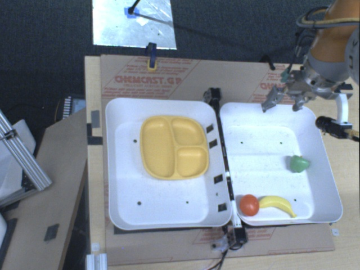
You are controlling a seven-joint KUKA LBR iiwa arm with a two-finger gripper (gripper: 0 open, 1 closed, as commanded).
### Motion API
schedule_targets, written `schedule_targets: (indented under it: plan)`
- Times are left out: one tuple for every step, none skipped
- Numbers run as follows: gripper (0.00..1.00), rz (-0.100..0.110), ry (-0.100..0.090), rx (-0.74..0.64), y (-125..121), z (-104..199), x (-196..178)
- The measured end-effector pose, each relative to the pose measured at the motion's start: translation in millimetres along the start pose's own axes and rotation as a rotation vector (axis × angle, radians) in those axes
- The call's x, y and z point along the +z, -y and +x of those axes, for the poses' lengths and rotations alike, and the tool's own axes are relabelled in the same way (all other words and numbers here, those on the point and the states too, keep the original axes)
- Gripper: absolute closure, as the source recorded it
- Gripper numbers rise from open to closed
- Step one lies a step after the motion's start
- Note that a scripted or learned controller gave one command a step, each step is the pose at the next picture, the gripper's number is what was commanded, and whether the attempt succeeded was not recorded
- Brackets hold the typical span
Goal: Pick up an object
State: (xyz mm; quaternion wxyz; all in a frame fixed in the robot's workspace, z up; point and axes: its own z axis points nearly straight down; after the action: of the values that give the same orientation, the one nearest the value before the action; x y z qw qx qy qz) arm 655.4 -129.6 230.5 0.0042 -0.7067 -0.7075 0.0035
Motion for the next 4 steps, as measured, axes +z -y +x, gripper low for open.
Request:
schedule_targets:
  plan:
    - [0.0, -0.012, 0.001, -0.002, -2.3, 0.3, -8.0]
    - [0.0, -0.009, 0.001, 0.0, 1.1, 1.4, 34.3]
    - [0.0, -0.01, 0.001, -0.004, -1.0, 7.7, 77.9]
    - [0.0, -0.01, 0.001, -0.004, -0.8, 9.5, 119.4]
